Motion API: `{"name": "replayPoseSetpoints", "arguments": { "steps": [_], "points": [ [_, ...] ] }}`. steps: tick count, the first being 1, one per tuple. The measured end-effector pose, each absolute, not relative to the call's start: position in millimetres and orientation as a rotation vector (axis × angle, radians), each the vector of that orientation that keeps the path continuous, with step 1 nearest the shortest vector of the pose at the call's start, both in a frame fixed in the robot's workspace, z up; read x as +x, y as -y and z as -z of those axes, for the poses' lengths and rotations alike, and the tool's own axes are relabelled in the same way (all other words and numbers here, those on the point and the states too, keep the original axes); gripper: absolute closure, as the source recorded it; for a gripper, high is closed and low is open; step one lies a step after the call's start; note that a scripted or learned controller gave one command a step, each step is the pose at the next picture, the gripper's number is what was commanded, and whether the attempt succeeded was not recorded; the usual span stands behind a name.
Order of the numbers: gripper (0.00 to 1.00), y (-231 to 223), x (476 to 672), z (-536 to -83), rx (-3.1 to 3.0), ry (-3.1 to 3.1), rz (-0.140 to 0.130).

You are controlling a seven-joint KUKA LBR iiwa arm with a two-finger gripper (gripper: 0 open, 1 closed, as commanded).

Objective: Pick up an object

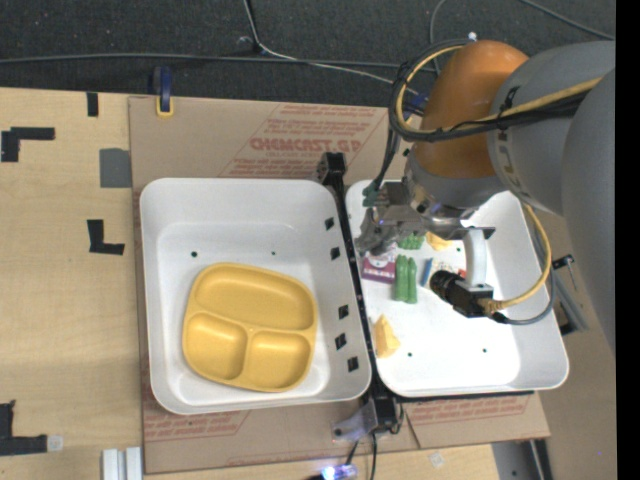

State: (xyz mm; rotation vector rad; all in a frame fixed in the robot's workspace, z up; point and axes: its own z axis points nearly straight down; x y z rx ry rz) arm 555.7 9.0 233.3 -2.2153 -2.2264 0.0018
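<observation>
Gripper [385,230] low in right bin [520,363], over green block [406,279] & purple item [377,268]; finger state unclear. Best to centre on one piece, then descend straight.

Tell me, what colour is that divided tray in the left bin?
Yellow. The divided tray shows plainly in the camera view, lying in the left bin.

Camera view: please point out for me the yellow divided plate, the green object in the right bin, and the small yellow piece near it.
yellow divided plate [250,325], camera view, centre ridge.
green object [406,280], camera view, its middle.
small yellow piece [385,336], camera view, its middle.
</observation>
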Motion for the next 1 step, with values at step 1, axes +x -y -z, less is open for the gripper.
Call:
{"name": "replayPoseSetpoints", "arguments": {
  "steps": [1],
  "points": [
    [1.0, -53.5, 572.5, -237.3, -2.214, 2.227, 0.0]
  ]
}}
